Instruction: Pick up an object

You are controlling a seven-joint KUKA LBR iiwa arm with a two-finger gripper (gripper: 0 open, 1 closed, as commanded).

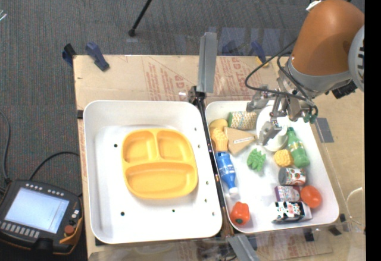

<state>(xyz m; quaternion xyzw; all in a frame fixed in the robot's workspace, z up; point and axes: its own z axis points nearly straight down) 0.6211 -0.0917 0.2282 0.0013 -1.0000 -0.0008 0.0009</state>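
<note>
Starting at the left, a white bin point(95, 135) is holding a yellow divided tray point(159, 163) lying flat at its middle. Beside it, the right bin point(328, 191) is carrying a crowd of toy food: a blue bottle point(226, 172) along its left wall, a red pepper point(240, 213) near the front, a wedge of cheese point(240, 140), a green bottle point(297, 147), a tomato point(311, 196) and a milk carton point(292, 211). I am hanging my gripper point(269, 132) over a white bowl point(272, 135) at the back of this bin; I cannot tell how my jaws are set.
</note>
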